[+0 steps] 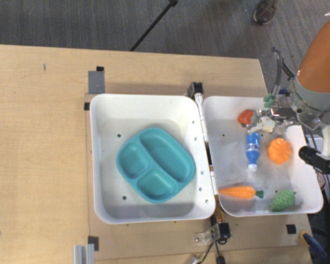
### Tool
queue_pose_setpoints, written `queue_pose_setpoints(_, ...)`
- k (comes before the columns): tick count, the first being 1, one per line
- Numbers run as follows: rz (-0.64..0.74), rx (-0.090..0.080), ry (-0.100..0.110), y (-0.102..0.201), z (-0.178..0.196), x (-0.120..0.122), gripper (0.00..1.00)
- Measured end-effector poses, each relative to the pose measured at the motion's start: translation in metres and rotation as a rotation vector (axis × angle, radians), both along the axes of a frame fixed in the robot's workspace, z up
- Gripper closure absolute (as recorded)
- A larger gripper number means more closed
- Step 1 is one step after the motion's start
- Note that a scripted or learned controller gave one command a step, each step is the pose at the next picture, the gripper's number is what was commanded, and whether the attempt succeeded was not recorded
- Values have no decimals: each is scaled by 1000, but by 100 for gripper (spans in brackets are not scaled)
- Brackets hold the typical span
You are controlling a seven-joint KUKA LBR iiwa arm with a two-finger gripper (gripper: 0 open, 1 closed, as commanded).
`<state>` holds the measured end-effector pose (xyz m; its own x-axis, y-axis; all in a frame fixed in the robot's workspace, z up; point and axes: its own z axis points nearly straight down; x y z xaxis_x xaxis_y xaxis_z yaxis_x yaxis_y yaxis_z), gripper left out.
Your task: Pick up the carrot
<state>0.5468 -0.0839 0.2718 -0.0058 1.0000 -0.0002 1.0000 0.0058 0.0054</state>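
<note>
Orange carrot (pixel 237 191), green-tipped, flat in right bin (pixel 313 202); pincer (pixel 272 116) state seemingly indiscernible.

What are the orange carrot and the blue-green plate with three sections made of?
The orange carrot looks like smooth moulded plastic, a toy: even colour, soft sheen. The blue-green plate with three sections also looks like plastic, matte and one flat colour. I can't be sure from looks alone.

You've got two white bins (pixel 99 164) on the table, one teal divided plate (pixel 155 164), one carrot (pixel 237 192), one blue bottle (pixel 253 149), one orange pumpkin (pixel 279 151), one green bumpy toy (pixel 283 201), one red piece (pixel 245 117)
</note>
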Motion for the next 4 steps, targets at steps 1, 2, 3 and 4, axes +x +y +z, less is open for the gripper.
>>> queue_pose_setpoints(1, -111, 0, 0, -66, -40, -46, 0)
queue_pose_setpoints(2, -382, 2, 1, -91, -98, -22, 0)
queue_pose_setpoints(3, -516, 3, 1, -92, -176, 20, 0)
queue_pose_setpoints(4, -836, 4, -3, -106, -64, 20, 0)
